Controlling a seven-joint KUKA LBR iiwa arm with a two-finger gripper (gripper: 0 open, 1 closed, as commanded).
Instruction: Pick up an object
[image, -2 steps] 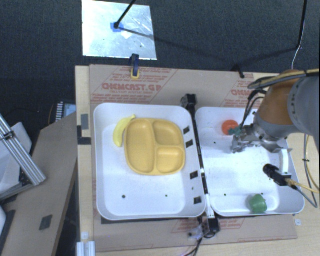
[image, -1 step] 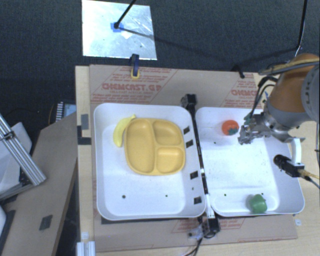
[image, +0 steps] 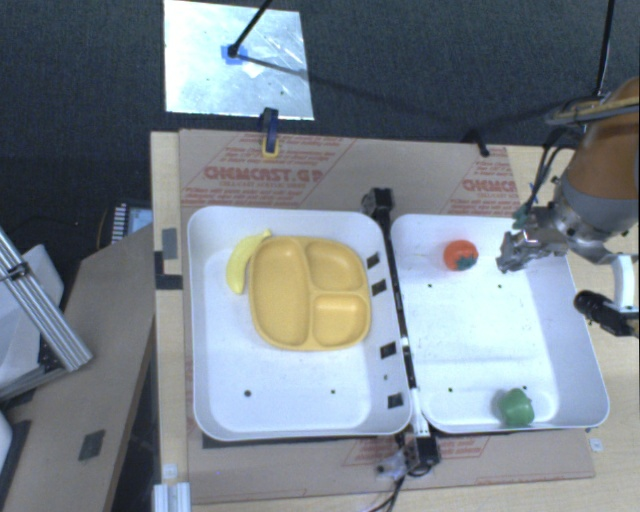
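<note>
One slip worries me: my tool (image: 512, 252), whose finger state I cannot tell, hangs just beside the round orange fruit (image: 460, 254), which could roll away if nudged.

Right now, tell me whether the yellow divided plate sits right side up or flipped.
Right side up: the yellow divided plate shows its three hollow compartments facing upward in the left bin.

Dark blue-grey carpet (image: 80, 70) covers the floor. A shiny metal sheet (image: 238, 60) lies on it near the top edge. A light wooden bench (image: 165, 200) carries a brown printed cardboard sheet (image: 300, 170). At the left stand a tan side table (image: 90, 330) and a metal rail (image: 40, 310).
</note>
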